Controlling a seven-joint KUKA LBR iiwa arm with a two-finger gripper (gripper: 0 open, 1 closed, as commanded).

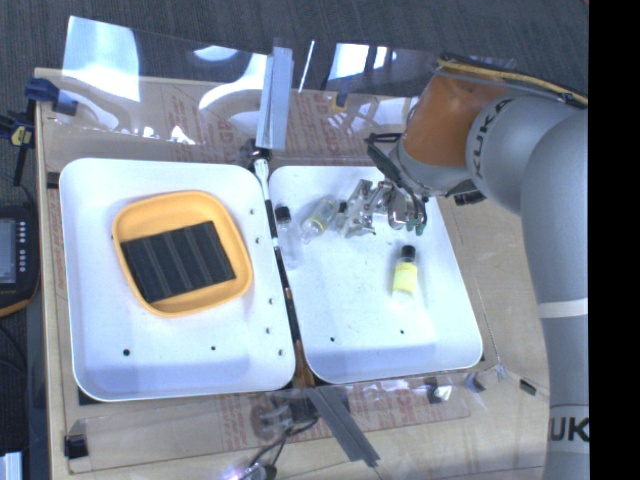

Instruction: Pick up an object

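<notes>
Gripper [385, 204] low over the right bin's [440, 343] far clutter; whether it grips anything, I cannot tell.
The yellow bottle [405, 272] lies just nearer the camera, long axis roughly front-to-back; 1 small clear vial [318, 216] sits left.

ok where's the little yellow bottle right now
The yellow bottle lies in the right bin, toward its right side, just below the gripper.

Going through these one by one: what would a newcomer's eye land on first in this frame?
Probably the yellow tray with a dark ribbed insert, lying in the left bin. Next, the grey arm's orange band at upper right, with the gripper low over the right bin, near a small yellow bottle.
</notes>
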